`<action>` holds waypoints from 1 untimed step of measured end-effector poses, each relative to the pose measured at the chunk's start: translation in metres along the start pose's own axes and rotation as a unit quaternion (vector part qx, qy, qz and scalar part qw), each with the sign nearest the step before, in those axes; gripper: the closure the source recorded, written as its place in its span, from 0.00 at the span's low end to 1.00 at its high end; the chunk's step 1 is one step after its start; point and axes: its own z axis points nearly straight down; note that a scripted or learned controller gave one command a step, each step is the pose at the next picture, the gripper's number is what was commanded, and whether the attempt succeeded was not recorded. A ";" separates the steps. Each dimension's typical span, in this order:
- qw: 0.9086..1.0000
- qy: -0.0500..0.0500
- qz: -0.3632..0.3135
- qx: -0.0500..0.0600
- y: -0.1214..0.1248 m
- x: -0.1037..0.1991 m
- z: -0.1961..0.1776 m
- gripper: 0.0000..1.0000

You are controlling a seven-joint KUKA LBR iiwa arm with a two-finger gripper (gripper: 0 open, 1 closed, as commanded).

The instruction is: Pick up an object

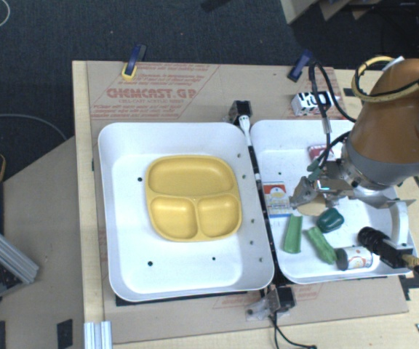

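Green cylinders [292, 234] (two, angled) lie below the gripper [305, 193]; finger state unclear.

— What do you look like from above?

— My arm [395, 115] is a fat rounded barrel. The upper part is a broad orange band, smooth and a little glossy, and under it sits a grey collar.

— Any cables?

— Yes. A yellow cable [375, 65] loops over the top of the orange part, and thin black ones [324, 100] trail down along my side toward the wrist.

— And the claw?

— My gripper [313, 188] is a cluster of grey and silvery metal pieces below the collar, small next to the barrel. Its finer details are too cluttered to make out.
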 end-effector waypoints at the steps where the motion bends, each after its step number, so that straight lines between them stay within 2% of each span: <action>1: 1.000 0.000 -0.002 -0.001 -0.026 0.021 -0.006 1.00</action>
